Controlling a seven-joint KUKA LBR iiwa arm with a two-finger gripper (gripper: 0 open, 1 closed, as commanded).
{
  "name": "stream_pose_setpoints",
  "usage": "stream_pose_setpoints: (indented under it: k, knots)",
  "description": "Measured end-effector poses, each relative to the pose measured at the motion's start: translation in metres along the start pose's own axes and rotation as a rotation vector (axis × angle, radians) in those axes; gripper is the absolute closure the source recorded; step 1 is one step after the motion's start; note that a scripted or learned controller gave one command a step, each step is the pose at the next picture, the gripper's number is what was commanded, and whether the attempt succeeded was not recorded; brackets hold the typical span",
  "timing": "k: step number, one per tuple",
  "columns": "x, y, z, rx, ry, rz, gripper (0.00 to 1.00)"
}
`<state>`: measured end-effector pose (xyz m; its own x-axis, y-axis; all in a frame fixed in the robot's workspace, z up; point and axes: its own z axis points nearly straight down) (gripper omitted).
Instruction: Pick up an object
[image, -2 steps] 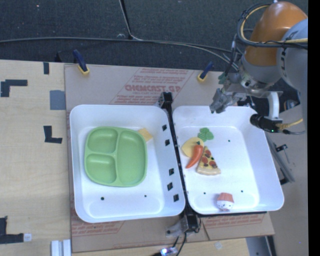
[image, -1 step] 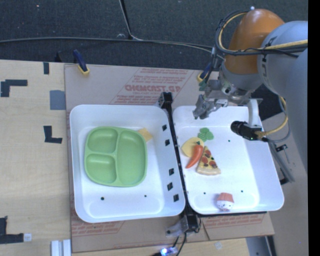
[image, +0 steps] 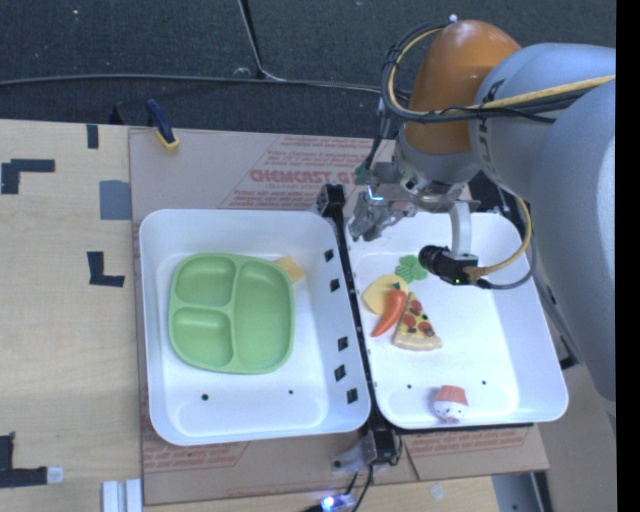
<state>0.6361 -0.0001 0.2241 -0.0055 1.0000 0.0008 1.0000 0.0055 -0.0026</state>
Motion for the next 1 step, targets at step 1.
stream_pose_setpoints:
  k: [1]
  knots:
    - [0.0508,-0.0019,0.0046,0.0,0.0,0.0,1.0]
